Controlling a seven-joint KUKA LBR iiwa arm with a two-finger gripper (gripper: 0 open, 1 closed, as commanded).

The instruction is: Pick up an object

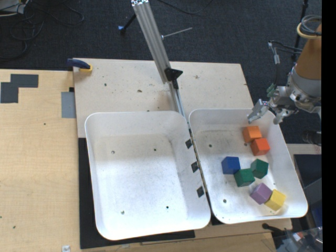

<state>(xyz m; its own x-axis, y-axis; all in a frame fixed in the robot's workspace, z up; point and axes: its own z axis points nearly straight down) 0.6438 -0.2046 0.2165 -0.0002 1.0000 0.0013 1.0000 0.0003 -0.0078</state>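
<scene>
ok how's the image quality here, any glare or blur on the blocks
Camera view: even, soft lighting with no harsh glare; the left bin looks brightest at its rim. The colored blocks, such as the blue block, are sharp enough to separate. The gripper is slightly soft near the frame's right side.

The arm (310, 62) runs off the right edge, so only its wrist end shows. The yellow block (276, 200), near the right bin's (210, 140) front right corner, is partly covered by the purple block (261, 192) touching it. Dark gear (294, 236) at the bottom right corner is blurred and cut off.
</scene>
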